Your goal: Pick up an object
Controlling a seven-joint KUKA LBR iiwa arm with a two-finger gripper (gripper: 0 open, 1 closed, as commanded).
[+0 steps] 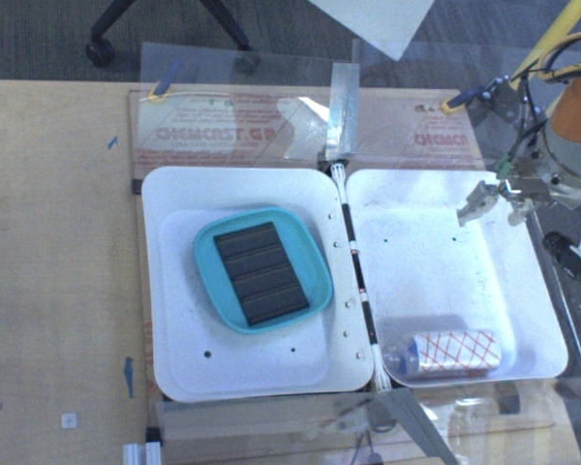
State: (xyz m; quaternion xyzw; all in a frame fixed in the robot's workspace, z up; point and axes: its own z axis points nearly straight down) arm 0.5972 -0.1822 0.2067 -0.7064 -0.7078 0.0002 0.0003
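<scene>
gripper above right bin, near its far right rim, fingers spread apart, nothing between them. red-white patterned cylinder lying on side at near edge of right bin, well apart from gripper. teal tray with dark slab in left bin.

You have a light wooden bench with small blue tape marks. Beyond its far edge lies dark grey carpet. A black office chair base with castors stands there, and a white sheet lies beside it. Lighting is even.
</scene>
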